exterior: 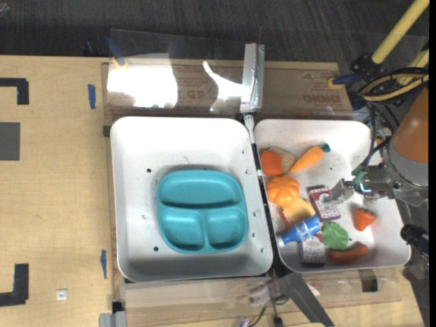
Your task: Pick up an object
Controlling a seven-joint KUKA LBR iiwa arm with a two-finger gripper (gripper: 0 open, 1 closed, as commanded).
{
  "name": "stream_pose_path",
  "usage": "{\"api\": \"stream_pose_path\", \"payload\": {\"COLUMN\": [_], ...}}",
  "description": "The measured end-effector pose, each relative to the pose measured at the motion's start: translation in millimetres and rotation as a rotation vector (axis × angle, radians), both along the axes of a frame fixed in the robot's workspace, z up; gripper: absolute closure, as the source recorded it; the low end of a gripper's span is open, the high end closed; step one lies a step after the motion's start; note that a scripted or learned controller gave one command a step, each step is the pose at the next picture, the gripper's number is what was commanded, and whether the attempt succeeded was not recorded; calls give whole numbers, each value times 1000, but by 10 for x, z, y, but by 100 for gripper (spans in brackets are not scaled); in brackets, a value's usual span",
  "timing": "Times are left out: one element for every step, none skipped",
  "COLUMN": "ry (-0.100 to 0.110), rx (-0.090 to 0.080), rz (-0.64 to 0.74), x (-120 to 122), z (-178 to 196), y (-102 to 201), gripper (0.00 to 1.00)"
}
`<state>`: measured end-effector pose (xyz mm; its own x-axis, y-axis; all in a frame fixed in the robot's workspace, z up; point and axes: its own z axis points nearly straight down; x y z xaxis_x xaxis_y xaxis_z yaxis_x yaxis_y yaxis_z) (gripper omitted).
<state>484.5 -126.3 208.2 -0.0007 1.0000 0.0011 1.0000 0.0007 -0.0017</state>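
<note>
The right bin (344,133) holds several toy foods. Among them are a carrot (308,159), an orange pumpkin (283,189), a maroon packet (320,203), a strawberry (365,218), a green leafy piece (335,236) and a blue bottle (300,231). My gripper (338,193) reaches in from the right and hangs low over the bin's middle, at the right edge of the maroon packet. Whether it touches the packet is unclear. I see nothing held in it.
The left bin (129,182) contains a teal divided plate (201,208). A red pepper (271,162), a yellow block (298,212) and a red sausage (349,253) also lie in the right bin. Cables and a yellow pole (402,26) are at the far right.
</note>
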Motion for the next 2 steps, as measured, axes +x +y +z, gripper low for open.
{"api": "stream_pose_path", "payload": {"ry": [-7, -6], "rx": [-2, -2], "rz": [-106, -130], "x": [716, 1509], "z": [-1164, -1216], "y": [131, 183], "gripper": [0, 0]}}
